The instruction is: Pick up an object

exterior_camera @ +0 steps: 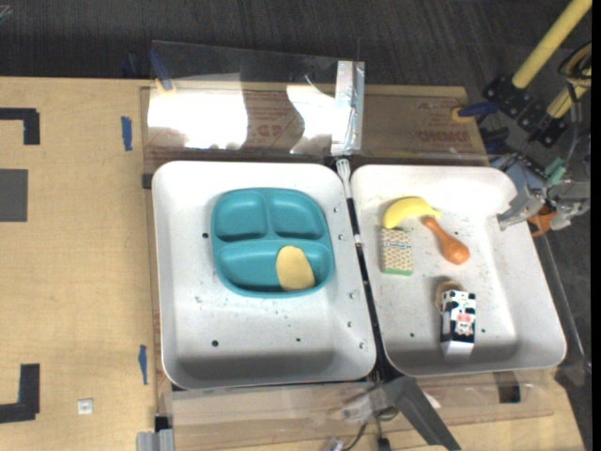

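Lying in the right bin [526,336], a carrot [445,239], seemingly light and rigid, invites a mid-length grasp; the gripper [528,209] hovers near, grip state unclear

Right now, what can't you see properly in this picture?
- The robot's hand at the right bin's white rim, camera view: too small and blurred to tell open or shut.
- Small black-and-white cow-patterned box: print too tiny to read.
- Yellow oval lump in the teal plastic divided tray: underside hidden.
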Controlling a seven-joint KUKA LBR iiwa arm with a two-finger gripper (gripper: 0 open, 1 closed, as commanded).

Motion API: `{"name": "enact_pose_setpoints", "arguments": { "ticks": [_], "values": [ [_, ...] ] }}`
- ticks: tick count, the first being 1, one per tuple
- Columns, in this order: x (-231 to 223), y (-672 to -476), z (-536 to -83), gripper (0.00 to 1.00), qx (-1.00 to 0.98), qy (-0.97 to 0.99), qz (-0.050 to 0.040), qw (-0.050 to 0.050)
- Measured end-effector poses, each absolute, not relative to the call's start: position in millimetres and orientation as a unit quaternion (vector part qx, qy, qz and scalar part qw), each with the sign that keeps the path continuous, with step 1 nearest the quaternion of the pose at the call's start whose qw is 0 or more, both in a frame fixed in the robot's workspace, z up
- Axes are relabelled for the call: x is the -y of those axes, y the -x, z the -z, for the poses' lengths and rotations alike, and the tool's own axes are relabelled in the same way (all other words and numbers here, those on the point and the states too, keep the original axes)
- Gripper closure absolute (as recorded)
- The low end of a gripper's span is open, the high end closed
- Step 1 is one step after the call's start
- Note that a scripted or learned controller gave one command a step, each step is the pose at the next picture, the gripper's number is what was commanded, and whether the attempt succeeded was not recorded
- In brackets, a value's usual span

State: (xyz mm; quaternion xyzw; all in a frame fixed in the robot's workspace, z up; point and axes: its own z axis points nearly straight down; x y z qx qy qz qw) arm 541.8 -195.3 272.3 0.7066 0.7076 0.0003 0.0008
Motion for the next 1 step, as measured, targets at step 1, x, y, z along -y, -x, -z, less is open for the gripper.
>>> {"name": "enact_pose_setpoints", "arguments": {
  "ticks": [1],
  "values": [
    [143.8, -574.6, -164.3, 0.0, -0.815, -0.579, 0.0005, -0.003]
  ]
}}
